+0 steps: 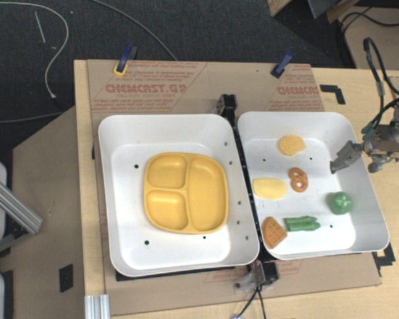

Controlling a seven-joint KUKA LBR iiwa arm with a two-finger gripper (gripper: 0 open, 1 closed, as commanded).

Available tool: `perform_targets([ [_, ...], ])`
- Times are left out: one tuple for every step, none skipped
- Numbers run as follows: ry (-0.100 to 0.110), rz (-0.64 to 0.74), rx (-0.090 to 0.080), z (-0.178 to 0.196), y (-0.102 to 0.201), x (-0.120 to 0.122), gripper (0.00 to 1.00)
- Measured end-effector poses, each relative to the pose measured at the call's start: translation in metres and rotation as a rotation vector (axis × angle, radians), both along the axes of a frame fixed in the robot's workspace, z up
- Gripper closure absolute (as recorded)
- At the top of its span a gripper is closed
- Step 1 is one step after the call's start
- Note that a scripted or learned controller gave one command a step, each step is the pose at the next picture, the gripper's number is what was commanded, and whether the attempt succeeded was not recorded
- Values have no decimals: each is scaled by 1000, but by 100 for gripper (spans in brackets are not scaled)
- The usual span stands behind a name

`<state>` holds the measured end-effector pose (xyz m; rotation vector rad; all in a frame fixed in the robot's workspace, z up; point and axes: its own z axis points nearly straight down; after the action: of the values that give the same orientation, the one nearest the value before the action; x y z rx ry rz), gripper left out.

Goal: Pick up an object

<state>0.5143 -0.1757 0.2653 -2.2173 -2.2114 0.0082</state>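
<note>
In the right bin (319,121) lie several small toy foods. A round yellow cracker (292,145) is at the back, with a brown pretzel (298,179) and a pale yellow oval piece (270,189) in the middle. A round green piece (340,203) sits at the right, and a long green piece (300,224) and a waffle (274,232) lie at the front. My gripper (357,163) hangs over the bin's right side, above and behind the round green piece. It is open, with nothing between its fingers.
The left bin (113,178) holds a yellow divided plate (186,193). The two bins meet at a raised rim (243,178). Cables run along the bench's right side (379,78). Two clamps (125,60) hold the cardboard at the back.
</note>
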Motion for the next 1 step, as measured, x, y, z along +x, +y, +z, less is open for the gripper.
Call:
perform_targets([
  [-10, 3, -2, 5, 0, 2, 0],
])
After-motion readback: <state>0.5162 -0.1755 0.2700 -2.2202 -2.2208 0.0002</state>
